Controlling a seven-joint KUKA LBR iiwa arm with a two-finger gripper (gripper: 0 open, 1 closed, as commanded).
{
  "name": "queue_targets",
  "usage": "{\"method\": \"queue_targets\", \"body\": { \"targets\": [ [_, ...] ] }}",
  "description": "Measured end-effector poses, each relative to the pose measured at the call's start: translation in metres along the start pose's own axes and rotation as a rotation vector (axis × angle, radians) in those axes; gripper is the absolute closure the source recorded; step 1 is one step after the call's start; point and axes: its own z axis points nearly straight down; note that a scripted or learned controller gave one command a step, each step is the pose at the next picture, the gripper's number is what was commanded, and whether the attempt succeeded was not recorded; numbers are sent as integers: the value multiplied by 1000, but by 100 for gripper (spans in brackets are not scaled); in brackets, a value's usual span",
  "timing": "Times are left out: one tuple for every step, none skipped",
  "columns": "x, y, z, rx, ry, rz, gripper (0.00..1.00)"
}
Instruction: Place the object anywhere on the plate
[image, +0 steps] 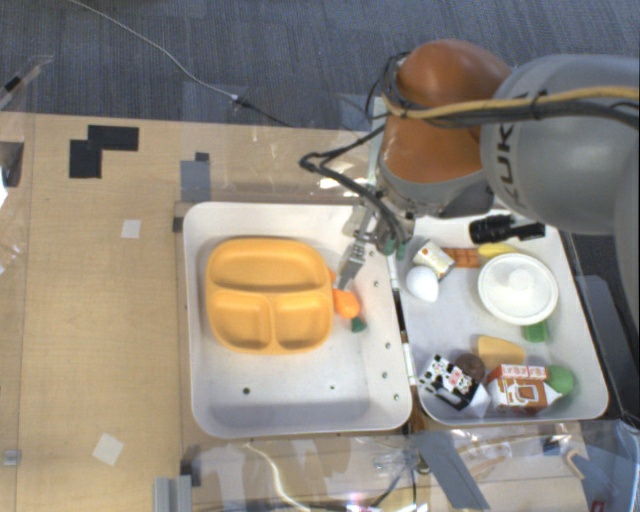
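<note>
A yellow divided plate (268, 293) lies in the left bin (290, 400), toward its back. A small orange carrot toy with a green top (347, 305) sits on the bin floor against the plate's right rim. My gripper (347, 280) points down at a slant just above the carrot, its tip touching or nearly touching it. The arm hides whether the carrot is gripped.
The right bin (590, 390) holds a white egg (423, 285), a white bowl (516, 287), a yellow cheese wedge (500, 349), a red and white carton (520, 388), a black-and-white patterned object (450, 380) and green pieces. The divider between the bins (400, 330) runs just right of the carrot.
</note>
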Motion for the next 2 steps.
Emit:
{"method": "queue_targets", "body": {
  "targets": [
    [-2, 2, -13, -5, -8, -1, 100],
    [12, 30, -63, -4, -5, -87, 100]
  ]
}}
